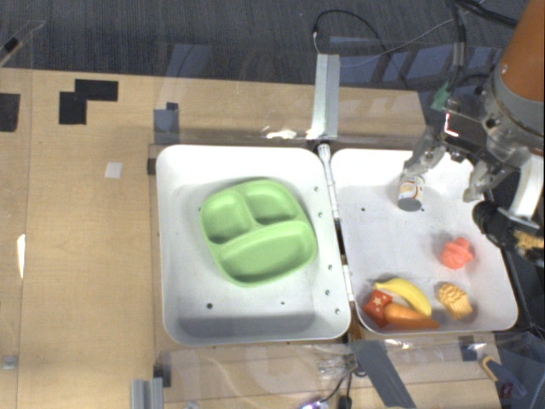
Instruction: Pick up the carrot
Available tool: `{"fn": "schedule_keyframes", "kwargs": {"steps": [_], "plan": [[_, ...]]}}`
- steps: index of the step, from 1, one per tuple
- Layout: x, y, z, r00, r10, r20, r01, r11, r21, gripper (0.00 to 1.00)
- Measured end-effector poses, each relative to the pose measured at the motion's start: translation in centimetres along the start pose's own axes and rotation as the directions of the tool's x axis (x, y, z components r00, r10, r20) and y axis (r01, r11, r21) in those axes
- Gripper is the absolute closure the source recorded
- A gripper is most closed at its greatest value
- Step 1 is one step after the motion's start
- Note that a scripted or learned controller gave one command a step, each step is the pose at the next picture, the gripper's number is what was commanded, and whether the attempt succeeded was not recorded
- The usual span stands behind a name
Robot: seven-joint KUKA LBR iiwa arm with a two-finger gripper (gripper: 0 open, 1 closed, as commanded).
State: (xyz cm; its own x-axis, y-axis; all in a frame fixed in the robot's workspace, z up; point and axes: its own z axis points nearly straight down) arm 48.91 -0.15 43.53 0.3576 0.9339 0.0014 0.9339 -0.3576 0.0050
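The carrot (410, 317) lies at the right bin's (375, 228) six o'clock edge beside a banana (405, 293), no readable writing anywhere, while the gripper (447, 175) hangs spread, empty, toward one o'clock.

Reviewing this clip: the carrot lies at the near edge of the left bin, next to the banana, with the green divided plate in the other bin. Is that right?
Not quite. The camera view shows the carrot at the near edge of the right bin, next to the banana. The green divided plate is in the left bin. The rest holds.
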Motion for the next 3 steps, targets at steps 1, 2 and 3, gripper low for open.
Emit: {"fn": "schedule_keyframes", "kwargs": {"steps": [1, 2, 3], "plan": [[-2.2, 0.9, 0.0, 0.985, 0.173, 0.001, -0.173, 0.985, 0.001, 0.0], [-0.4, 0.8, 0.1, 0.988, 0.157, 0.001, -0.157, 0.988, 0.001, 0.0], [-0.1, 1.4, 0.0, 0.998, 0.071, 0.001, -0.071, 0.998, 0.001, 0.0]]}}
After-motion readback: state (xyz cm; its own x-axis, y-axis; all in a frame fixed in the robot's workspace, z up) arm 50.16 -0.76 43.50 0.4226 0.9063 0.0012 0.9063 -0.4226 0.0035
